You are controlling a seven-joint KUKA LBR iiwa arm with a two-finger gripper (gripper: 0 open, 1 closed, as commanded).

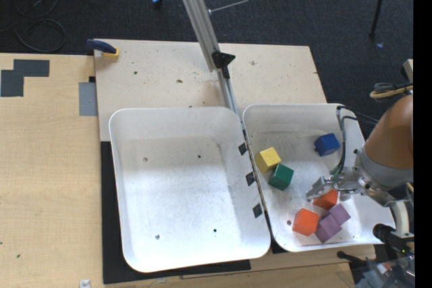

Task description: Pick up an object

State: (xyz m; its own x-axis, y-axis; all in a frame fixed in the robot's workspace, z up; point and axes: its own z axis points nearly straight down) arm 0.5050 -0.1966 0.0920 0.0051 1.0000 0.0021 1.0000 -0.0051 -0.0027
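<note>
I see pincer (329, 189) low in right bin (297, 121), orange block (327, 199) at its 6 o'clock, touching, grip state unclear

Blocks (305, 221) in right bin (290, 119); left bin (125, 119) beside.

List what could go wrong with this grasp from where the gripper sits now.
1. The gripper is low over an orange block that sits tight against the purple blocks; closing may catch or shove a neighbour instead.
2. A second orange block lies just beside the cluster, so a nudge could push it around.
3. The cluster sits near the right bin front wall, so a pushed block may jam there.
</note>
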